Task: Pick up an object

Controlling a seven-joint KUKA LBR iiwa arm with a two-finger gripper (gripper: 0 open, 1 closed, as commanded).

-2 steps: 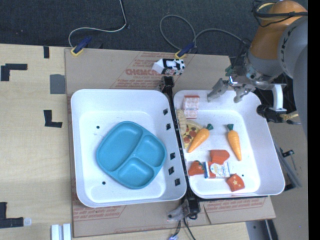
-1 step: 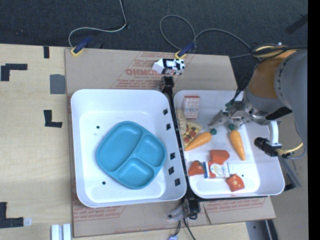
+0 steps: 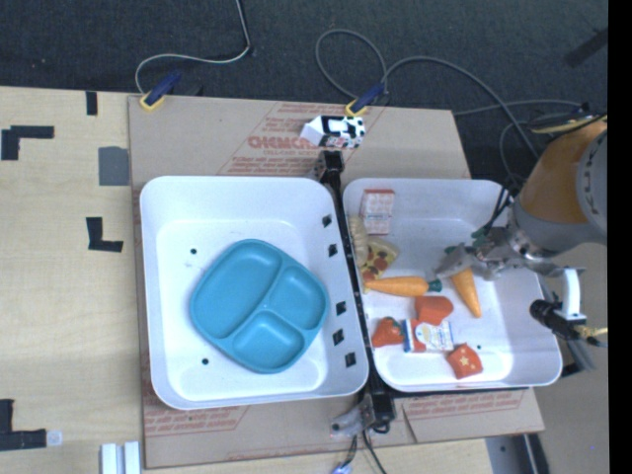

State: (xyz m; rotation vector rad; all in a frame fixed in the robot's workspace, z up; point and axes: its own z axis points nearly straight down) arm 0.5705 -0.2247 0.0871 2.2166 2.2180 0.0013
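In the right white plastic bin (image 3: 494, 197): long orange carrot (image 3: 399, 286) lying crosswise, short orange carrot (image 3: 466, 292) just right of it, red toy pieces (image 3: 433, 310), small printed carton (image 3: 377, 211) at the far side. The tool (image 3: 464, 257) sits low beside the short carrot; its spread cannot be made out. Left white bin (image 3: 158, 205) holds a blue divided plate (image 3: 259, 306). Room remains along the right bin's far right.

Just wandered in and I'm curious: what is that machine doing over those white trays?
A grey robot arm with an orange band reaches into the right white bin, its gripper low among toy food, beside two orange carrots. Nothing is visibly held yet. The left white bin has a blue divided plate.
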